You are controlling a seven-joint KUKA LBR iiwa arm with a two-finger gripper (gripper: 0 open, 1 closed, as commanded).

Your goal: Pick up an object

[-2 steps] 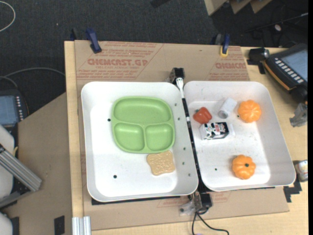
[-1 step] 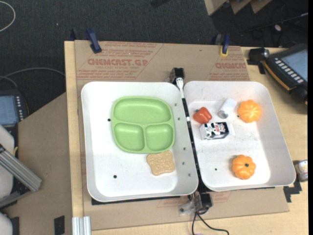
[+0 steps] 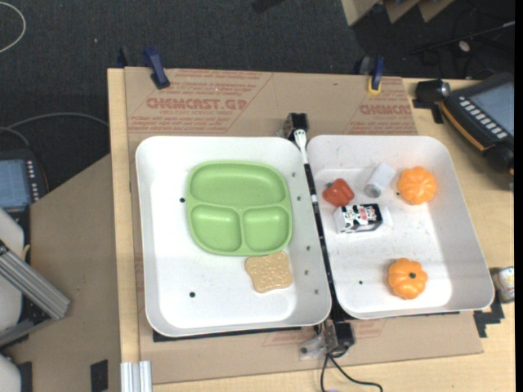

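2 shallow white bins sit side by side on a bench. The left bin (image 3: 163, 219) holds a green divided plate (image 3: 239, 207) with a tan toast piece (image 3: 270, 273) touching its near edge. The right bin (image 3: 458, 227) holds 2 orange pumpkins (image 3: 417, 184) (image 3: 407, 278), a red item (image 3: 338, 192), a grey cylinder (image 3: 377, 179) and a black-and-white packet (image 3: 360, 217). Judging by the arm's side, right-bin items lie nearer its reach.

The right bin (image 3: 458, 219) holds two orange pumpkins (image 3: 417, 184) (image 3: 407, 278), a red piece (image 3: 338, 192), a grey cylinder (image 3: 377, 180) and a black-and-white packet (image 3: 360, 217). A green divided plate (image 3: 240, 207) and a tan toast slice (image 3: 270, 272) lie in the left bin (image 3: 159, 219).
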